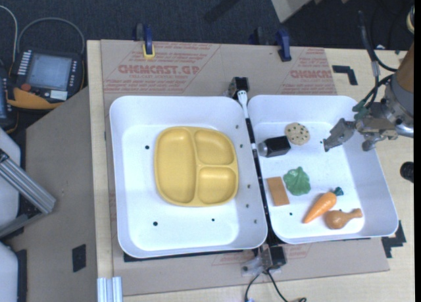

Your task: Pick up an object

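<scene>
Landmark: the black block (275, 146) lying in the right bin (371, 169), close to that bin's left wall.
Gripper (348, 133): to the right of the black block, over the right bin's upper right part, reaching in from the right edge — whether its jaws stand wide or narrow, I cannot tell; nothing shows between them.
Arm (404, 90): further right and higher than the black block, grey with cables around the wrist.
Cookie (297, 133): just right of the black block and a little above it, round, pale with dark spots, between the block and the gripper.
Broccoli (297, 181): below the black block, slightly right, green.
Cracker (278, 191): directly below the black block, an orange rectangle just beside the broccoli on its left.
Carrot (319, 206): below and right of the black block, orange with a green top, lying at a slant.
Drumstick (342, 218): furthest down and right of the black block, brown, just beside the carrot.
Left bin (131, 162): left of the black block, across the divide between bins.
Yellow tray (195, 165): well left of the black block — three compartments, in the middle of the left bin.
</scene>
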